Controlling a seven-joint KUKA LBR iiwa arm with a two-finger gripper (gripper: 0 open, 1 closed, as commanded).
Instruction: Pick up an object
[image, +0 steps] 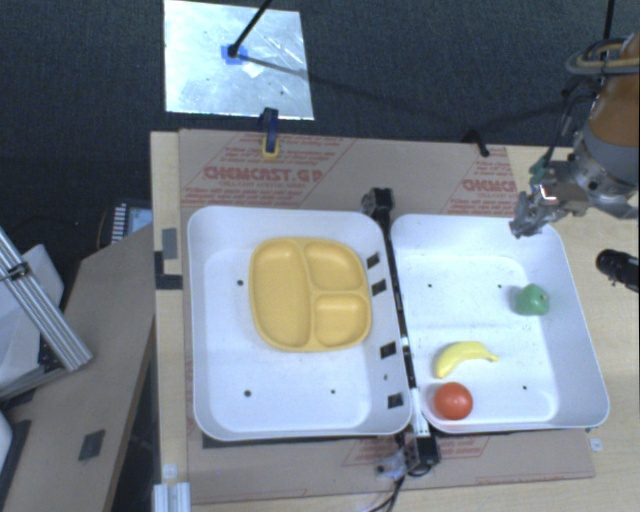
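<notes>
Pincer (527, 222), opening unreadable, hangs over the right bin's (480, 270) far corner, well apart from the green apple (532, 299) near that bin's right wall: likely light, rigid, slick plastic; grip across its widest middle.

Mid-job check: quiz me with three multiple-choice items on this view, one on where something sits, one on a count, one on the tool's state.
1. Where does the yellow divided plate lie?
A. left bin
B. right bin
C. on the cardboard

2. How many fruits lie in the right bin?
A. one
B. three
C. five

3. The tool is:
A. gripping the banana
B. resting on the plate
C. above the right bin's far right corner, away from the fruit

Answers: 1 A, it fills the left bin. 2 B, green fruit, banana, red fruit. 3 C, nothing beneath it.
</notes>
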